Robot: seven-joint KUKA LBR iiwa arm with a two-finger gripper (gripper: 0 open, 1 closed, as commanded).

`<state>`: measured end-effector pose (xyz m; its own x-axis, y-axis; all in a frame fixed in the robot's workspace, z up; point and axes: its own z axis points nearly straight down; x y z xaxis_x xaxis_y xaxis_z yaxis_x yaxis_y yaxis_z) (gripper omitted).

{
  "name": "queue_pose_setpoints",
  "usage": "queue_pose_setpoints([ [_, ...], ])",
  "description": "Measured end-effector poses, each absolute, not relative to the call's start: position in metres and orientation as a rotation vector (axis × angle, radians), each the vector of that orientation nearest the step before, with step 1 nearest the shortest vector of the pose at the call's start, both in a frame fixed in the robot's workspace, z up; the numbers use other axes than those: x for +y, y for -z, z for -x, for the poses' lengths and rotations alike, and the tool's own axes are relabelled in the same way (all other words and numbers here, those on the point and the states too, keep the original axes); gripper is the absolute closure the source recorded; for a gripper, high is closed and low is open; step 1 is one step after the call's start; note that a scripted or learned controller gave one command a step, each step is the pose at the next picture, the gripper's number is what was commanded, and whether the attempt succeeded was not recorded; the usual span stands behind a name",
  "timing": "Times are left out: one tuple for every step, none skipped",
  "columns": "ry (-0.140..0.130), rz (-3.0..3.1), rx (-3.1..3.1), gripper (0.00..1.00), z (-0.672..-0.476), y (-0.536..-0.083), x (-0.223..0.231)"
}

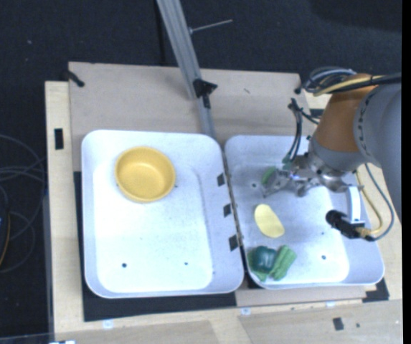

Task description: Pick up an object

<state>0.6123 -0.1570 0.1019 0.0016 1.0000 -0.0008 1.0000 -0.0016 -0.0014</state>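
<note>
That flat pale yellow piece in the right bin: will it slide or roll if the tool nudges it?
The pale yellow piece looks flat and oval, so it would probably slide rather than roll. The right bin has a smooth white floor, so it may skate away. Lying low, it likely offers little edge to grip.

The two shallow white bins, the left one [155, 264] and the right one [313, 264], look like smooth moulded plastic with a soft sheen. The round yellow bowl [145, 174] reads as matt plastic. The pale yellow oval piece [268, 221] looks smooth and dull, and the dark green lumpy object [272, 261] has a slightly glossy, plastic look. The light tan counter [140, 95] appears as matt, unvarnished wood or board. The slanted grey rail [178, 38] looks like brushed metal. The arm's orange band [338, 124] shines faintly, like painted metal.
</note>
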Motion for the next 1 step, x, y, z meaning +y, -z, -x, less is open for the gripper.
queue_pose_setpoints([
  [0.003,2.225,-2.22,1.0,-0.6133,-0.114,-0.1569],
])
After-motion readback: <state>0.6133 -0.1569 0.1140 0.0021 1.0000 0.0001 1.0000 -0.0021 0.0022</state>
